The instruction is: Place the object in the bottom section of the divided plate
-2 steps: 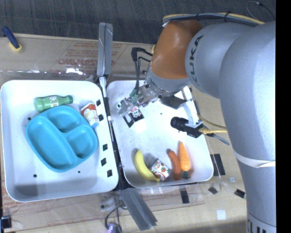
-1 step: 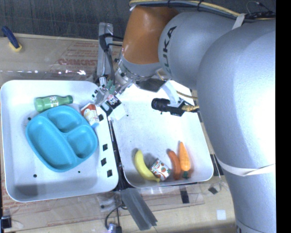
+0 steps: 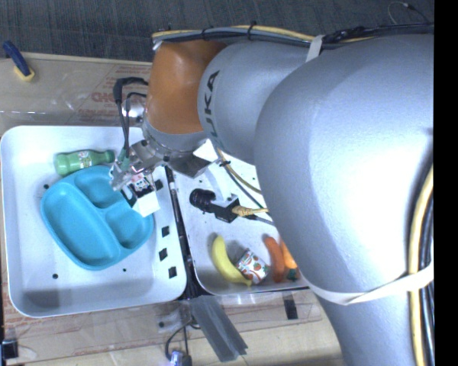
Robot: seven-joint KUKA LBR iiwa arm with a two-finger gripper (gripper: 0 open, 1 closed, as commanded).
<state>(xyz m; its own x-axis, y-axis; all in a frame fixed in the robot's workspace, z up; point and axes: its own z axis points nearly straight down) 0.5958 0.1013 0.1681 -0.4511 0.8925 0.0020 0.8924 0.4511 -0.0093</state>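
The gripper (image 3: 132, 175) is seen low over the upper-right rim of the blue divided plate (image 3: 75, 233), which lies in the left bin (image 3: 27, 280). Whether it is open or closed cannot be told, and nothing can be confirmed as held. The obj. is not named by the task. The green bottle (image 3: 82, 159), lying on its side just beside the plate's top edge and near the gripper, is judged the likely one. It is probably light, stiff plastic, smooth & round, so it can roll or slip. It should be taken across the body at the middle, not at the narrow cap end. A banana (image 3: 223, 259) and a carrot (image 3: 278, 254) lie in the right bin (image 3: 208, 280), i.e. other candidates. The plate's bottom section is bare.
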